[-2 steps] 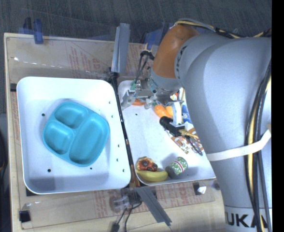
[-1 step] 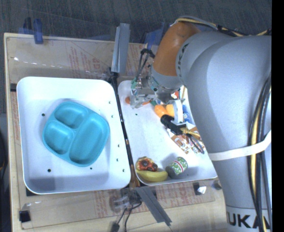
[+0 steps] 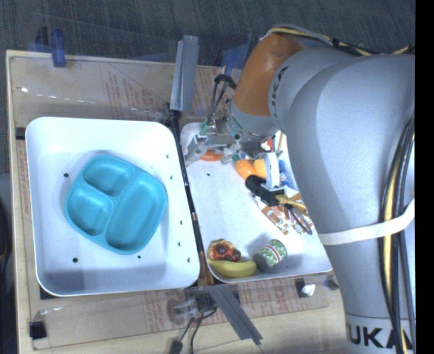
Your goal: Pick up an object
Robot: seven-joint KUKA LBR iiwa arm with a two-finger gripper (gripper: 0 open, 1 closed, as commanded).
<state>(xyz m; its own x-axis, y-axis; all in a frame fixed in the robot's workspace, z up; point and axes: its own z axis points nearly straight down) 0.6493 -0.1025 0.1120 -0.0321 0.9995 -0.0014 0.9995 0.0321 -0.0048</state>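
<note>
Orange object (image 3: 211,154) lies directly beneath the jaws.

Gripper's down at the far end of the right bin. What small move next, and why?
Probably ease straight down and close. The gripper sits over an orange item at the right bin's far end; nothing visibly sits between its fingers yet.

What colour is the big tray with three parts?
The tray is light blue, seen in the camera view.

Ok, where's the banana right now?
The banana lies at the near edge of the right bin, between a small round toy and a green can.
</note>
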